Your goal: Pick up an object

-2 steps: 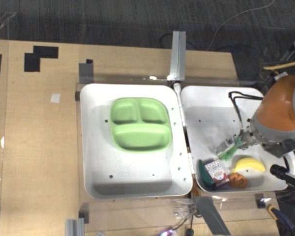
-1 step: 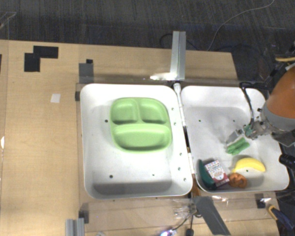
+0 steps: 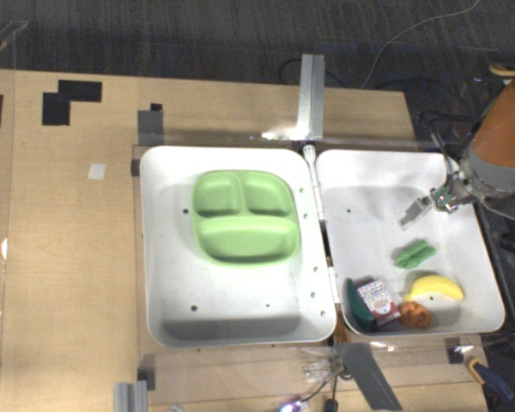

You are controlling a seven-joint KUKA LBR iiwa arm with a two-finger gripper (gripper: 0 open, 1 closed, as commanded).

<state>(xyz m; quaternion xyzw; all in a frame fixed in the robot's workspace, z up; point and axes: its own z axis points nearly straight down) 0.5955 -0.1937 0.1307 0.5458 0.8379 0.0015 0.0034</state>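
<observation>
A pale wooden bench point(image 3: 60, 230) sits against dark grey carpet point(image 3: 197, 15) at the far side, and it carries two shallow white plastic bins side by side. In the left white bin point(image 3: 167, 316) lies a light green plastic plate with three compartments point(image 3: 244, 215), flat and roughly central. A grey metal post point(image 3: 312, 93) stands at the far end of the seam between the bins. The right white bin point(image 3: 360, 187) holds the small things, all gathered toward its near right part: a dark green object point(image 3: 353, 296) against the near wall, a small printed carton with red and white on it point(image 3: 378, 299) touching it, a brownish-orange lump point(image 3: 416, 314) just beside that, a yellow banana-shaped toy point(image 3: 436, 289) near the right wall, and a small green ridged piece point(image 3: 415, 254) a little farther in. My gripper point(image 3: 415, 211) reaches in from the right, over the far right part of this bin, apart from the green piece. One grey finger point(image 3: 410, 214) slants out leftward; I cannot tell whether my fingers are spread or pressed together, and I see nothing between them.
</observation>
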